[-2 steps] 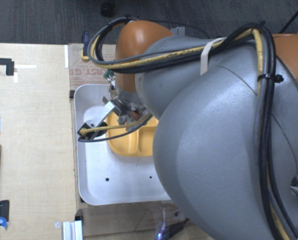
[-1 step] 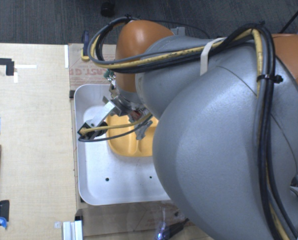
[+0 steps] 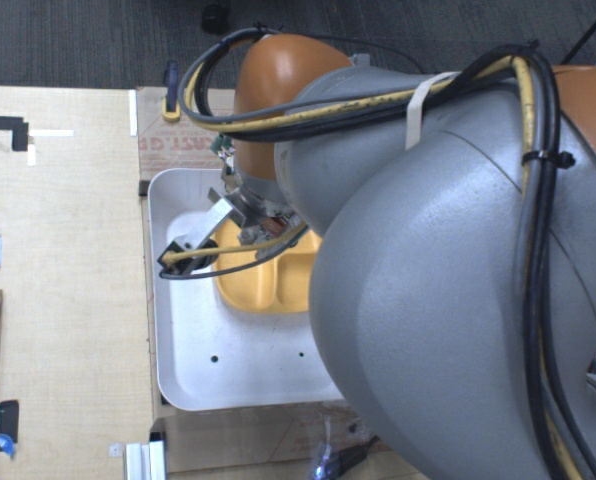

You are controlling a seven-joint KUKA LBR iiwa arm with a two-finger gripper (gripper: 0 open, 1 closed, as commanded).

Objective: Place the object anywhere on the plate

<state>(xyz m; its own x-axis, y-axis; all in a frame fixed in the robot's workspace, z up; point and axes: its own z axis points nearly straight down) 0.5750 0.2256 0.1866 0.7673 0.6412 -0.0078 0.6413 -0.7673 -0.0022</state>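
Left of frame: pale wood bench (image 3: 58, 268), bare but for tape marks and a few small bits at the edge. Nothing of the task there.

Centre-left: white bin (image 3: 193, 368), its floor open toward the lower part of the frame. In its upper half sits the yellow plate (image 3: 263, 283), a divided plastic dish, partly covered by the arm.

Just above and left of the plate: the tool (image 3: 246, 226) hangs low over the bin, close over the plate's upper-left rim. I see metal parts and something small and reddish-brown at its tip, but whether the tool is spread, pressed together or pinching something, I cannot tell. A yellow and black cable loop (image 3: 193, 258) trails left from it over the bin floor.

The object: I cannot pick it out with certainty. The reddish bit at the tip may be it; too small and blocked to confirm. My guess is something small and light, easily dropped or nudged, so a hold across its narrow middle would suit.

Right of frame: the grey arm (image 3: 458, 268) blocks the rest.
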